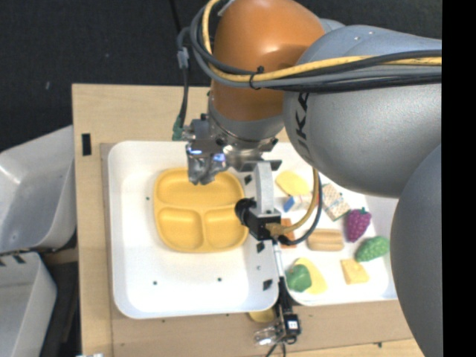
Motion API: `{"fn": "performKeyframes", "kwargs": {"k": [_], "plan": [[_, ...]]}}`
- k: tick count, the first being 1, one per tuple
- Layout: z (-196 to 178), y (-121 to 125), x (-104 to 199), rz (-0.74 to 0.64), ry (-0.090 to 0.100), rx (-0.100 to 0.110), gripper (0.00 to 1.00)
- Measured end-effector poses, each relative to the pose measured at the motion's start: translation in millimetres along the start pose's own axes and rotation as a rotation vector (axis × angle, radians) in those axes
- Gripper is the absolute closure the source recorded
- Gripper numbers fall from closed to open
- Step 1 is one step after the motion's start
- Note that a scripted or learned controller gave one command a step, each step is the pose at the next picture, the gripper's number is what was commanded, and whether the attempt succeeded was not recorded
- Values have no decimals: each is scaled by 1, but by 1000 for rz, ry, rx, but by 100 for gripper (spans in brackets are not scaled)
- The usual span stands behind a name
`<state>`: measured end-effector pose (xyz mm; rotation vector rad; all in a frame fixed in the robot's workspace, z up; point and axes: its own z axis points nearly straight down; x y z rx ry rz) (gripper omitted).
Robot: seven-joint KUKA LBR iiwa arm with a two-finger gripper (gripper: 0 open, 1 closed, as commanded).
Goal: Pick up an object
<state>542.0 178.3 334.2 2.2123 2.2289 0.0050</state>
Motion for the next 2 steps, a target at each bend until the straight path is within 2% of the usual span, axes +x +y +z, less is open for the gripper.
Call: {"fn": "performKeyframes", "kwargs": {"k": [1,2], "plan": [[-13,-54,3,2,0,5,100],[-112,-52,-64,11,0,-8,100]]}}
